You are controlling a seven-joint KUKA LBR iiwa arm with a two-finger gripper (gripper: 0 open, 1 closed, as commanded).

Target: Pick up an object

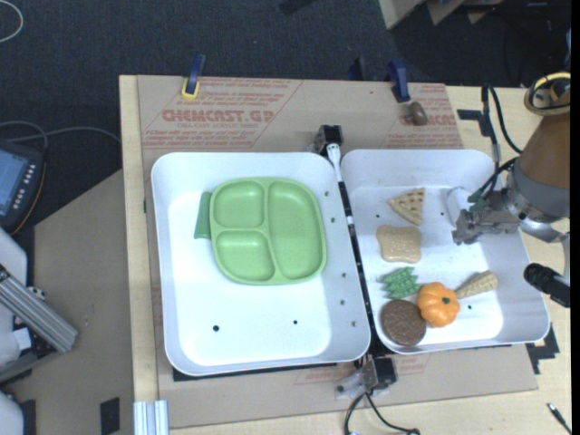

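The right bin [435,166] holds several toy foods: a pizza slice [410,206], a tan cracker [400,243], a green leafy piece [400,284], an orange pumpkin [439,304], a brown cookie [402,322] and a waffle cone [478,285]. My gripper [468,223] hangs low at the bin's right side, right of the pizza slice and above the cone. Nothing shows between its fingers.
The left bin [181,315] holds a green divided plate [267,229]. Clamps [192,78] sit on the cardboard at the back. The arm [548,166] comes in from the right over the bin's edge.
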